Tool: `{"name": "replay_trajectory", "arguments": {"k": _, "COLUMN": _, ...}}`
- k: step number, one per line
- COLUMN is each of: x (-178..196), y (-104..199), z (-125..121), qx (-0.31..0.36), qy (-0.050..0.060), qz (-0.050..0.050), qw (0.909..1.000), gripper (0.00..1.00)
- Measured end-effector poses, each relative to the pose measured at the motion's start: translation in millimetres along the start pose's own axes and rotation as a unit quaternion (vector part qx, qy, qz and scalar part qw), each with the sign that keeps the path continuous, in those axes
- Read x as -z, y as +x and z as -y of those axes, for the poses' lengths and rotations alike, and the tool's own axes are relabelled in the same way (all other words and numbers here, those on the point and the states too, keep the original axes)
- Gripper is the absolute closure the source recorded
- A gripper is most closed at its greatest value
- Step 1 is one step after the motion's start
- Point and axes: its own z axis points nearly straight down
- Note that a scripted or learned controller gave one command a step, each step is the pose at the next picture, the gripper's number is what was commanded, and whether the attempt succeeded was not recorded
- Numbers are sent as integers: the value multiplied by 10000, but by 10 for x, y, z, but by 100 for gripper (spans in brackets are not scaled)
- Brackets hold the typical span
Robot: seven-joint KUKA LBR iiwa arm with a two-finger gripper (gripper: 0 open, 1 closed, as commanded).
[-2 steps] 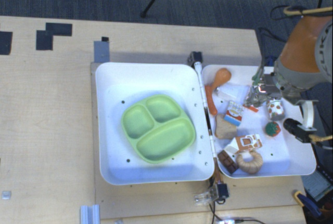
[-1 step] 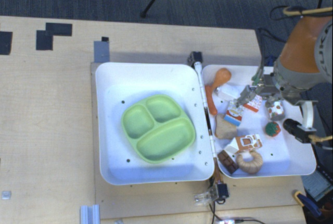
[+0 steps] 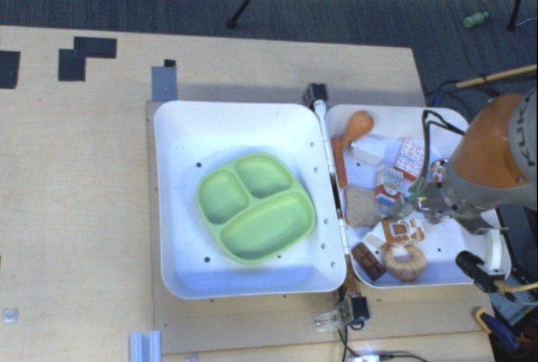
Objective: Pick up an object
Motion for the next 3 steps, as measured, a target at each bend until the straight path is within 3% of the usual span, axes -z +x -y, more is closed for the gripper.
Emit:
{"name": "replay_trajectory", "arguments": {"k": 1, "x": 96, "y": 200, "z": -973, "qx": 18, "qy": 4, "qz": -9, "qw": 10000, "gripper": 0}}
{"name": "replay_trajectory", "arguments": {"k": 2, "x": 201, "y": 201, "z": -981, "qx": 49, "qy": -1, "qz": -3, "qw": 10000, "gripper": 100}}
{"name": "replay_trajectory", "arguments": {"k": 3, "x": 993, "y": 722, "z": -1173, "qx": 27, "qy": -2, "qz": -10, "qw": 10000, "gripper": 100}}
